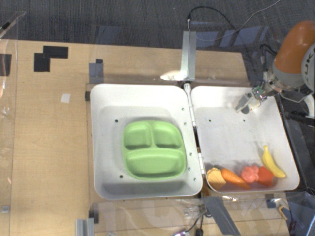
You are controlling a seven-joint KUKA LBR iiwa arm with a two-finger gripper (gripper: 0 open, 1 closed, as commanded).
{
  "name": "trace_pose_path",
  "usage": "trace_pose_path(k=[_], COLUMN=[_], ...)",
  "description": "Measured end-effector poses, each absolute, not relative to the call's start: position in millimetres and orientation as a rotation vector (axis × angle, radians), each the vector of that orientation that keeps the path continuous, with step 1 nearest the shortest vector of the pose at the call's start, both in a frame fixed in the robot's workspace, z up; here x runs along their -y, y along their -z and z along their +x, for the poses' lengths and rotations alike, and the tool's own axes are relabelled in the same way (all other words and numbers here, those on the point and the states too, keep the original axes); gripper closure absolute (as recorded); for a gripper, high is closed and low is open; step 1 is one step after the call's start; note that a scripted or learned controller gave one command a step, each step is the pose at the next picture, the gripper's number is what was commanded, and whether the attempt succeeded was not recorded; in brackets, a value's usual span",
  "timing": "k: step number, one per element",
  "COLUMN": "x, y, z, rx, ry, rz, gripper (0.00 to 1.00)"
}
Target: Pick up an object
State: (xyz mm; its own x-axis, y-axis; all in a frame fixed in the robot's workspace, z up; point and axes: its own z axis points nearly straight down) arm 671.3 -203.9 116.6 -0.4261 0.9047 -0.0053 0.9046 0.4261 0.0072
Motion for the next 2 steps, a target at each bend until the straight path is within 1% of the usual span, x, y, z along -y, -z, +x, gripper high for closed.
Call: trace_pose_path(k=[1,2], x=[141,68], y=[-184,-186], z=[671.3,670.0], rx=[-2.519,-2.149], ry=[-0.009,-0.007], rz=[1.863,2.288], gripper=[1.00,1.00])
